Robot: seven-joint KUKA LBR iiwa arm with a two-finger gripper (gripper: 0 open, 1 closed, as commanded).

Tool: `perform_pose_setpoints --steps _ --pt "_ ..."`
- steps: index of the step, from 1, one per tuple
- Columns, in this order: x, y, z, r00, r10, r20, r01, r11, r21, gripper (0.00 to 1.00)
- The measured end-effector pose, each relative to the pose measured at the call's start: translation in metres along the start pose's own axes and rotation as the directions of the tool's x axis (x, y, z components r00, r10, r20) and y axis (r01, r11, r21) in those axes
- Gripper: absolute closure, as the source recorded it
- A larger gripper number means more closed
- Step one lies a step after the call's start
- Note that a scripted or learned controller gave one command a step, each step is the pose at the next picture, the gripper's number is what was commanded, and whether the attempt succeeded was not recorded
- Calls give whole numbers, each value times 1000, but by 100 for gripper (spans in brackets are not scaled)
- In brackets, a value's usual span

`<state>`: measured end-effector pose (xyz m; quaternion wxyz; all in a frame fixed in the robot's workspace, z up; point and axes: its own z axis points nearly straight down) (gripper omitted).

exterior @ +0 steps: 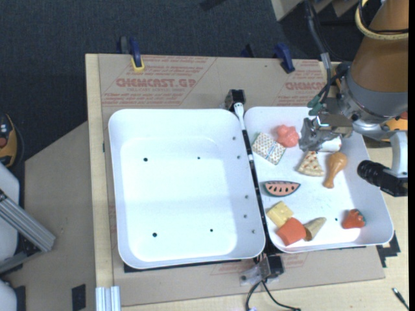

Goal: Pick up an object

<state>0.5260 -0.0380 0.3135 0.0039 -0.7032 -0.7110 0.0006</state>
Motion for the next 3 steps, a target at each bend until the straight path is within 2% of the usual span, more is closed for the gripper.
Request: perform_pose_setpoints --steps 1,2,3 --pt "-10 -50 51 1000 13 3 -13 1000 3 100" --pt "-15 -41 -89 1000 9 6 -9 1000 -25 100" --pt "-2 -48 -231 1000 8 5 -8 1000 -27 100"
